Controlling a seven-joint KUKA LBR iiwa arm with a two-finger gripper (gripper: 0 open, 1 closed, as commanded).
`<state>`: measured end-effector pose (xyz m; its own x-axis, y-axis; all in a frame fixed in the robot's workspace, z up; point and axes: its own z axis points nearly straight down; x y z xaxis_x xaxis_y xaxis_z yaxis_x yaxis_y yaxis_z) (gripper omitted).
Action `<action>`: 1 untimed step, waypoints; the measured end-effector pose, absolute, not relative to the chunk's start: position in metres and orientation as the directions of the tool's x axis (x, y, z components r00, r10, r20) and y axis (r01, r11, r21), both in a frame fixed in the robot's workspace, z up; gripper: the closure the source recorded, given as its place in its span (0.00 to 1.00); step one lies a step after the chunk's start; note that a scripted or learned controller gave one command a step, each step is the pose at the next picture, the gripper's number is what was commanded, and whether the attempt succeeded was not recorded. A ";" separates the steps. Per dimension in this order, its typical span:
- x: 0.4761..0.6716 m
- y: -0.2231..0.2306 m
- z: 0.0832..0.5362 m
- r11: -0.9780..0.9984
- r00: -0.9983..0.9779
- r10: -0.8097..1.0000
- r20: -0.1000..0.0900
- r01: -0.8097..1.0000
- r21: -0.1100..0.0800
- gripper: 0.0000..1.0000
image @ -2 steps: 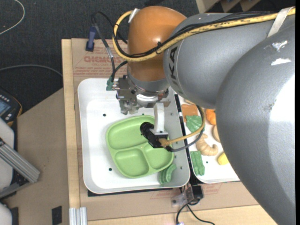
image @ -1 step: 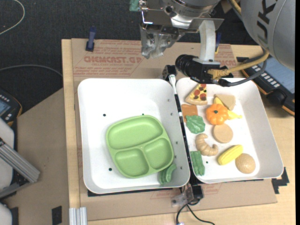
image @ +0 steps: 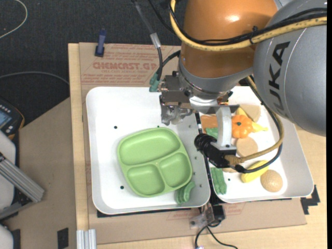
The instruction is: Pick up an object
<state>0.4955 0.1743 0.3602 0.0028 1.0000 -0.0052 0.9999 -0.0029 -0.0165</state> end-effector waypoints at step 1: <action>0.477 0.222 0.343 0.006 -0.006 1.000 0.000 1.000 -0.006 1.00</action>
